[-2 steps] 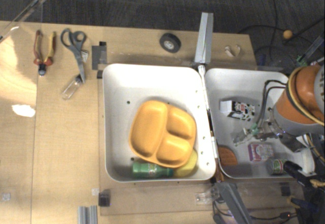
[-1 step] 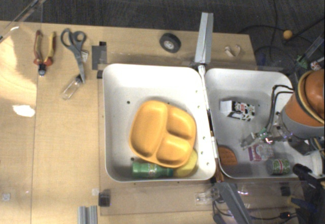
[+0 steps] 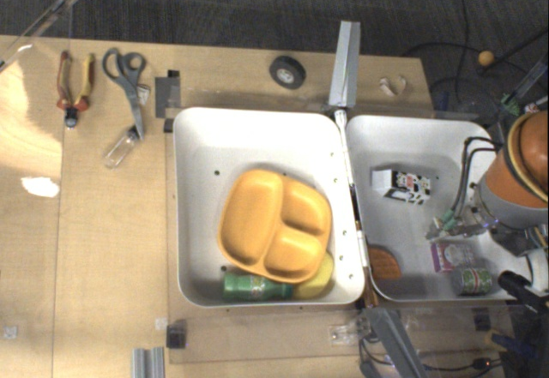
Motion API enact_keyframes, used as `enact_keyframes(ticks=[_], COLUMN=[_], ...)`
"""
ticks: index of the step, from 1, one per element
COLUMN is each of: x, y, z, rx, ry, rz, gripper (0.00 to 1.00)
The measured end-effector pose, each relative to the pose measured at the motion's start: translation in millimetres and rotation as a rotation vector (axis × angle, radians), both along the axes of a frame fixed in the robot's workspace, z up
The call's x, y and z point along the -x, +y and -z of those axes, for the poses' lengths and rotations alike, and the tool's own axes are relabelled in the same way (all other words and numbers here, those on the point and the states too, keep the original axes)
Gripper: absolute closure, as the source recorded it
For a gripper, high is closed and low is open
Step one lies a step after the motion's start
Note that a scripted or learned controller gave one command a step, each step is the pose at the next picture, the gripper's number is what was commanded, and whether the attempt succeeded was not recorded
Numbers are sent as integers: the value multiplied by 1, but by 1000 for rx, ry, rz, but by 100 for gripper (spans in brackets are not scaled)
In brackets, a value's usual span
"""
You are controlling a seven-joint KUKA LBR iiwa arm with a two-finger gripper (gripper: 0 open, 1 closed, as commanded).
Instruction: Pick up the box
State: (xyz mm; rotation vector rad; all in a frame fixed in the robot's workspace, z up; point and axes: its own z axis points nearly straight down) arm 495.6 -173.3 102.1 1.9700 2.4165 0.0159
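Box [image 3: 401, 183] sits flat in the upper middle of the right bin [image 3: 429, 129], white with dark printing, well apart from my pincer [image 3: 452, 226]. I'd lift first, travel up-left until I'm over the box, square the pincer across its short sides, then drop straight. My arm [image 3: 525, 171] enters from the right edge, wrist bent down over the bin's lower right, near a purple packet [image 3: 450, 255]. Pincer's state: I cannot tell.
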Motion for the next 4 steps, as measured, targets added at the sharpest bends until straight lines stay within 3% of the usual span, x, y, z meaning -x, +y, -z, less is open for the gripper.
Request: enact_keyframes(ticks=[1, 2, 4], x=[0, 4, 4], y=[0, -18, 3], z=[0, 13, 12], rx=[0, -4, 5], ry=[0, 11, 8], rz=[0, -49, -175], gripper=[0, 0, 0])
